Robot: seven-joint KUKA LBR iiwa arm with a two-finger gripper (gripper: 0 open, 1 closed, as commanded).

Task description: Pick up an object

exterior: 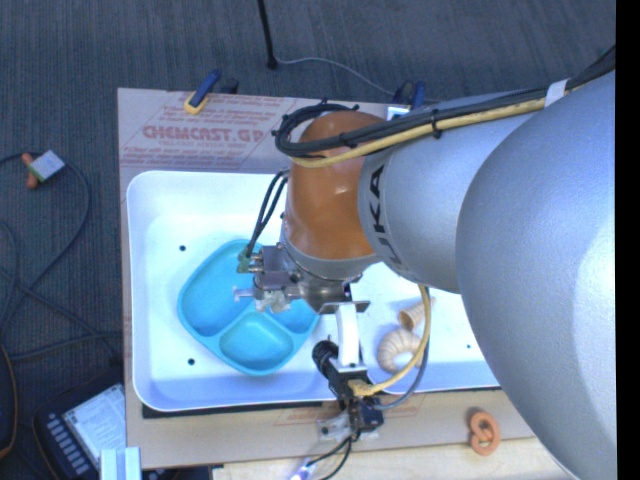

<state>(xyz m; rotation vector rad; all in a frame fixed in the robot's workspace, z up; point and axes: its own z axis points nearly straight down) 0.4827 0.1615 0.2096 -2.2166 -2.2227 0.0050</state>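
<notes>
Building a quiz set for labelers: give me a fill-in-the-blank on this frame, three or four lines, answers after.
1. The divided dish in the white bin is coloured ____.
2. The arm's band above the wrist is coloured ____.
3. The cream shell lies to the ____ of the dish in this view.
4. The divided dish has ____ compartments in sight.

Missing words: blue; orange; right; three

board [190, 138] | red print "CHEMCAST GP" | arm [375, 203] | letters "KU"
</notes>
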